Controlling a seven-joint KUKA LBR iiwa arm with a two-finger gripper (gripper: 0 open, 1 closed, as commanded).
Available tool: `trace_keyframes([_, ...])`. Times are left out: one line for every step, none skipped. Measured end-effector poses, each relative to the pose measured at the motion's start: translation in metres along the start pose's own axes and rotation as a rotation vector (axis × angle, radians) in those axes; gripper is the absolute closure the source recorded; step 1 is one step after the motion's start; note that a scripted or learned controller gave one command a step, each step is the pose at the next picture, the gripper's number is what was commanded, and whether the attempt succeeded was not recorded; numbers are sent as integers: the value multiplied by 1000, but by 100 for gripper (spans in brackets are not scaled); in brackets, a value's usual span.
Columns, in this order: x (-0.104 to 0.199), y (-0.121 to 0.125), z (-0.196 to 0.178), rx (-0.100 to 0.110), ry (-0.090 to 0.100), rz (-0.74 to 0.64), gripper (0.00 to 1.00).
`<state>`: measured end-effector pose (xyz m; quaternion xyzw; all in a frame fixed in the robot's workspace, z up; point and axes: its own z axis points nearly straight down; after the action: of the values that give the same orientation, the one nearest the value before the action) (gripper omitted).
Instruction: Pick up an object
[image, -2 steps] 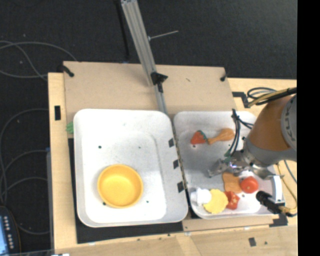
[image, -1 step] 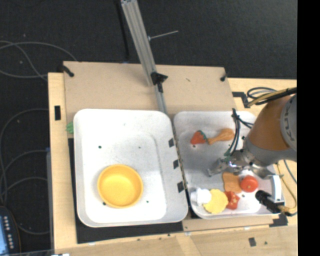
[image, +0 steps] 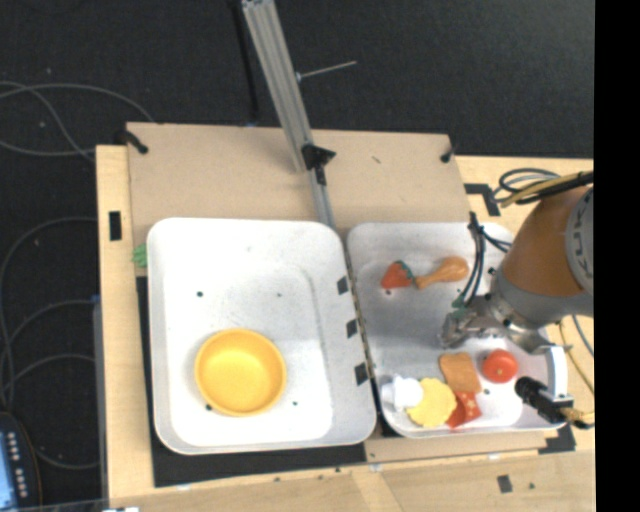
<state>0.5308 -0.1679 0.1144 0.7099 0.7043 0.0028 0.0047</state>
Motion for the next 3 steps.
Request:
trace_keyframes([6, -3, -58, 3, 1, -11, 100])
trace_keyframes([-7, 1, -112, 2, 0, -11, 100])
trace_keyframes([-8, 3, -165, 3, 0, -12, 100])
